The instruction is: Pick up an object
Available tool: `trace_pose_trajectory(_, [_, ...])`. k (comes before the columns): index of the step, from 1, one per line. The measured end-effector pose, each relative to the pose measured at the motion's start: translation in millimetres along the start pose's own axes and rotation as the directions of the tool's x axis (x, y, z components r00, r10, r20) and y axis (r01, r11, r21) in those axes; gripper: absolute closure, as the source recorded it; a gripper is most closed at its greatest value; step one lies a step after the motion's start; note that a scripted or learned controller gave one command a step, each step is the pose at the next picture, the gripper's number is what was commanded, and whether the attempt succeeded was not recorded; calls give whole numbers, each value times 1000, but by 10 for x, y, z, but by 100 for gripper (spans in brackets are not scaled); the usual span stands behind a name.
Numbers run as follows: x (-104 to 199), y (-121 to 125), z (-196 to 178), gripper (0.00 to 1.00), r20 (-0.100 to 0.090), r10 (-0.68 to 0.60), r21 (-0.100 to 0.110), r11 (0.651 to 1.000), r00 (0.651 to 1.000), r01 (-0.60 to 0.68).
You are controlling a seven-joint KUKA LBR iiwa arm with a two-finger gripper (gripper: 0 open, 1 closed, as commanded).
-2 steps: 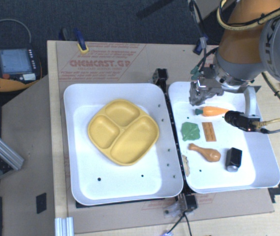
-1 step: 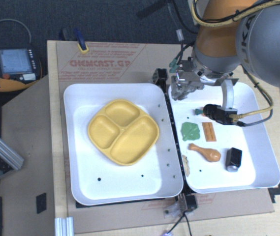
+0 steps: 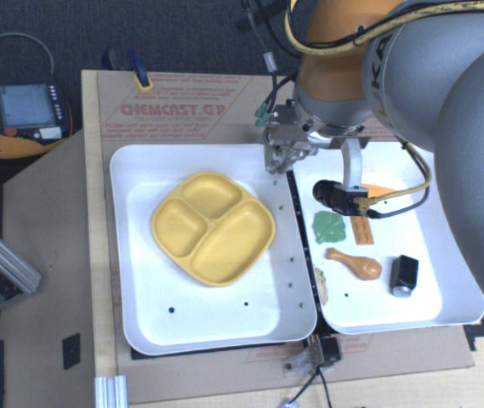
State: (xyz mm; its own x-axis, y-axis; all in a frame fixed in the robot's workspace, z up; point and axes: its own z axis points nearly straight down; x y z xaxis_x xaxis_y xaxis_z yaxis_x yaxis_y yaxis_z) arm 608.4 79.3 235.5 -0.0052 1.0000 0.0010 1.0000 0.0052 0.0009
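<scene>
Grey arm (image 3: 446,100) overhead; fingers (image 3: 277,161), grip unclear, above pale-yellow three-compartment plate (image 3: 213,227).

This was a robotics lab or test cell, not a home. The worktop (image 3: 97,228) was a sheet of brown board printed with a maker's name in red, and two shallow white bins (image 3: 131,253) sat side by side on it. A grey industrial arm (image 3: 446,83) with an orange band reached in, trailing loose cables. A handheld control pendant (image 3: 22,113) with a screen lay at the left on dark carpet, near a length of aluminium framing (image 3: 3,257).
</scene>
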Motion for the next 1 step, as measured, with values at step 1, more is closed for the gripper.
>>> trace_pose_trajectory(1, [-30, 0, -13, 0, 1, 4, -1, 1000, 1000, -4])
